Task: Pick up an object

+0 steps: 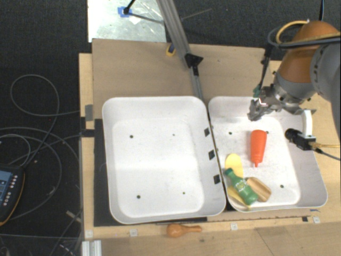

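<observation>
Smooth matt white plastic bins [154, 111], glossy orange carrot [258, 145], bare brown wooden bench [138, 68].

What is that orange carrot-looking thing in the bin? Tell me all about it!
The orange carrot-shaped toy looks like smooth plastic. It is wide and rounded at its far end and narrows to a thin tip at its near end. It lies flat on the floor of the right bin, near the middle, touching no other object. The gripper hangs just beyond its wide end, not holding it. The yellow piece lies apart from it, on the side of the other bin.
</observation>
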Controlling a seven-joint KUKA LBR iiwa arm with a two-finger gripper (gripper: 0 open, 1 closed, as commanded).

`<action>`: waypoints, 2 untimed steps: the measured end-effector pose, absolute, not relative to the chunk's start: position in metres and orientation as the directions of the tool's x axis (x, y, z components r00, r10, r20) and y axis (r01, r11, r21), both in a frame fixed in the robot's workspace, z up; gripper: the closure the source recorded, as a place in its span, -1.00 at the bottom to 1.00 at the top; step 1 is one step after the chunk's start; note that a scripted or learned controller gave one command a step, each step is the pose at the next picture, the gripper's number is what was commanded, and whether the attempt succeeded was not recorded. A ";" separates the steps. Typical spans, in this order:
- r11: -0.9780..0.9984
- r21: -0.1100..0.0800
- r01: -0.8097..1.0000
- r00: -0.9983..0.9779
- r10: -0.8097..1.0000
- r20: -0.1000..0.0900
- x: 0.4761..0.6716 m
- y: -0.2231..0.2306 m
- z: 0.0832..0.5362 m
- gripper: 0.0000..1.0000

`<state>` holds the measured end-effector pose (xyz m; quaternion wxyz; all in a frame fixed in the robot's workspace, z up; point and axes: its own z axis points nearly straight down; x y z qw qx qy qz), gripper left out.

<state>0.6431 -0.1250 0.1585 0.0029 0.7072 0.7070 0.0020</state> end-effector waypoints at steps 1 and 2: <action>0.002 0.009 1.000 -0.002 1.000 -0.002 0.638 -0.125 0.221 1.00; 0.005 0.008 1.000 -0.005 1.000 -0.002 0.640 -0.125 0.273 1.00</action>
